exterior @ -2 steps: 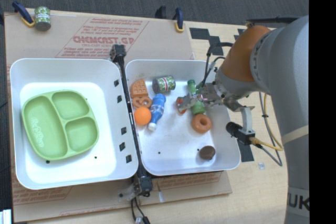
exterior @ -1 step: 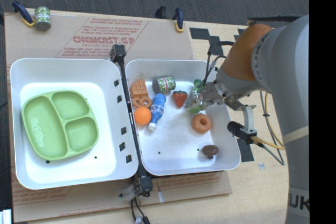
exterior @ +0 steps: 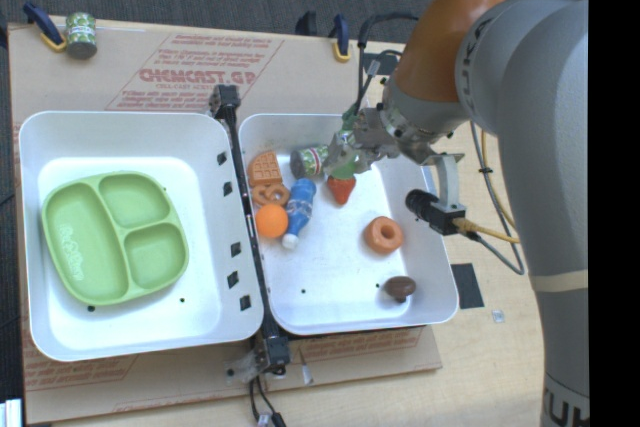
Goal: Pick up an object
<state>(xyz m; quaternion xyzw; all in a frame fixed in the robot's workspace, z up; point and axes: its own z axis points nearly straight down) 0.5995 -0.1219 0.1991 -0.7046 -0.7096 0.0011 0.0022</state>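
Tool (exterior: 345,158) is hovering low in the right bin (exterior: 425,300), w/ the red strawberry toy (exterior: 342,188) right under it and a small can (exterior: 310,160) just beside. Can't tell how the tool is set tbh. I'd drop straight down, centered on the strawberry, clear of the can.

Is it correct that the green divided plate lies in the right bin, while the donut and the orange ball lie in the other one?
Not quite. The camera view shows the green divided plate in the left bin; the donut and orange ball lie in the right bin.
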